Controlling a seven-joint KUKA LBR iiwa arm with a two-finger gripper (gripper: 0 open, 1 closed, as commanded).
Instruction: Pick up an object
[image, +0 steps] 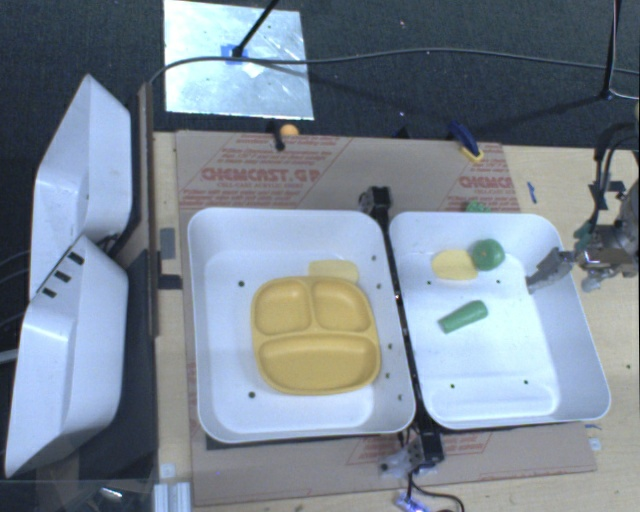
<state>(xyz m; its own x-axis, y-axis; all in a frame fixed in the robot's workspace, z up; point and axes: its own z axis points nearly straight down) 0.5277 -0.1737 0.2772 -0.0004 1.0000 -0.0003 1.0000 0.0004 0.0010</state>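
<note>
Green cylinder (462, 317) — long axis slanting (right end higher).

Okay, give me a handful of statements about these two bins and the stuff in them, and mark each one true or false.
1. The yellow divided plate lies in the left bin. True.
2. The green cylinder lies on the divided plate. False: it lies on the floor of the right bin, below the other two things there.
3. The green ball sits right beside the yellow oval piece. True.
4. The gripper holds the green ball. False: it sits at the right bin's right rim, apart from the ball, with nothing in it.
5. The divided plate has three compartments. True.
</note>
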